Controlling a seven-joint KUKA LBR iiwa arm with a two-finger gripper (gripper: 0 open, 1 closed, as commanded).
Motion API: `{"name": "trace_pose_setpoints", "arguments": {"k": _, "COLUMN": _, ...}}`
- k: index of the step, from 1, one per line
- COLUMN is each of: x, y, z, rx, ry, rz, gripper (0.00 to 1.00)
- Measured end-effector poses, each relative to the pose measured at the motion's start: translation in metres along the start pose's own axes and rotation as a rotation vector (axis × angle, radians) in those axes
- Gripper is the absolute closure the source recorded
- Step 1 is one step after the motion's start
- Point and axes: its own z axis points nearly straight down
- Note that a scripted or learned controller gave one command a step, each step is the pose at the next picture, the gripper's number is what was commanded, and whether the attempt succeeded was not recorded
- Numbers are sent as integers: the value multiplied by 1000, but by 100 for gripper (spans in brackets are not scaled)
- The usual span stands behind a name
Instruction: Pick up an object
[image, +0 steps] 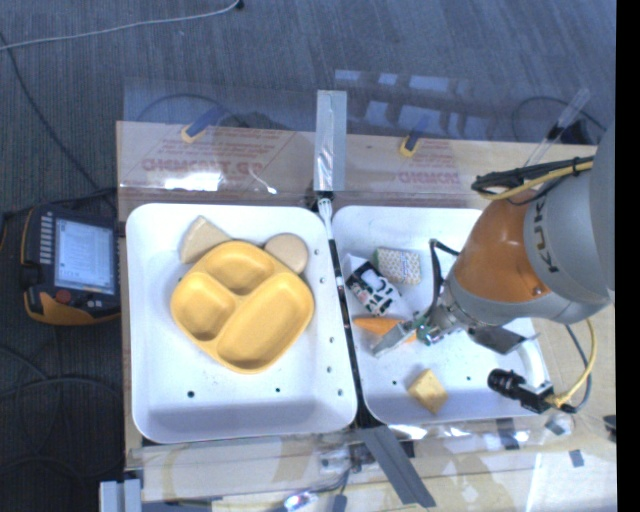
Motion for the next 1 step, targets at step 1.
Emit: {"name": "trace_pose_setpoints", "arguments": {"k": 1, "x": 1, "y": 1, "z": -8, "rx": 4, "ry": 7, "rz": -2, "gripper": 100}}
